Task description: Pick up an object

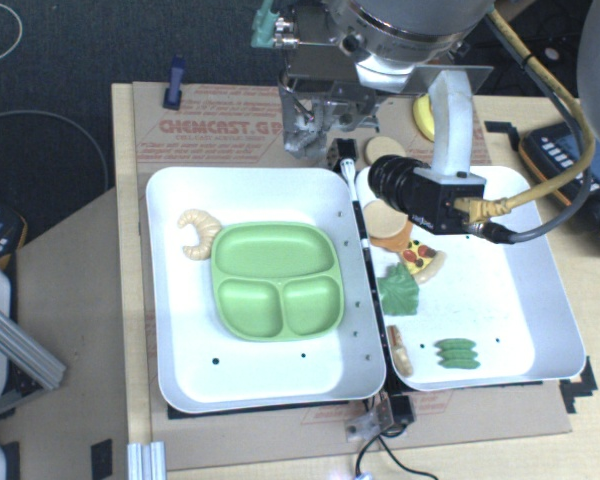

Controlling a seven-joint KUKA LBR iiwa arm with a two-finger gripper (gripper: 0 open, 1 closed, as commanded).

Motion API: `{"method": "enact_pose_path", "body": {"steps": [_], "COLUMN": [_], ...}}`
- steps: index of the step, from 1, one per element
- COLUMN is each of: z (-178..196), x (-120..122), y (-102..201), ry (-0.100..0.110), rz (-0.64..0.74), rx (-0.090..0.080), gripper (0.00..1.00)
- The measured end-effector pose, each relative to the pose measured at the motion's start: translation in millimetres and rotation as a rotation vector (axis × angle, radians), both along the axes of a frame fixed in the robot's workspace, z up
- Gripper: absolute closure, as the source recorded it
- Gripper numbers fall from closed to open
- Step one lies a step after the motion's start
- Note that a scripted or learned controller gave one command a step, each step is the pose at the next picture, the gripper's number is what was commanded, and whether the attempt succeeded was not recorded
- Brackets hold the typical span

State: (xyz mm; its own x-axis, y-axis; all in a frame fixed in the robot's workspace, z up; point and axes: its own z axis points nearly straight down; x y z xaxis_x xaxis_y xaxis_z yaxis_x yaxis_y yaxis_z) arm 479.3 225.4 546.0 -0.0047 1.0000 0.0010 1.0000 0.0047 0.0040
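On the counter (130,298), two shallow white bins sit side by side, their inner rims touching along the middle. The left bin (175,368) holds a green divided tray (277,278) with one long compartment at the back and two smaller ones at the front; none of the compartments shows anything inside. Just beside the tray's back-left corner lies a pale curled croissant (199,232), touching or nearly touching the tray's edge.

The right bin (540,338) holds several toy foods. A pizza slice (417,259) lies near the bin's left wall, partly under the arm's black camera housing (420,193). Just in front of it sits a green leafy piece (398,293). Near the front-left corner a small tan stick-shaped piece (398,349) lies along the wall, and a green pea pod (457,353) rests a little to its right, apart from the rest. A round tan item (385,149) and a yellow item (424,116) show at the back, partly hidden by the arm.

The end effector (315,128) hangs above the back rim of the left bin, over the cardboard; whether its fingers are parted or closed cannot be told, and no object is seen in them.
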Motion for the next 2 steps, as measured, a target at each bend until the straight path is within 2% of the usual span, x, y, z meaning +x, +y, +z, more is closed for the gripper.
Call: {"method": "enact_pose_path", "body": {"steps": [1, 2], "z": [-21, -84], "x": [0, 0], "y": [-21, -50], "ry": [0.008, 0.011], "rz": [-0.007, -0.009], "rx": [-0.003, -0.005], "gripper": [1.00, 1.00]}}
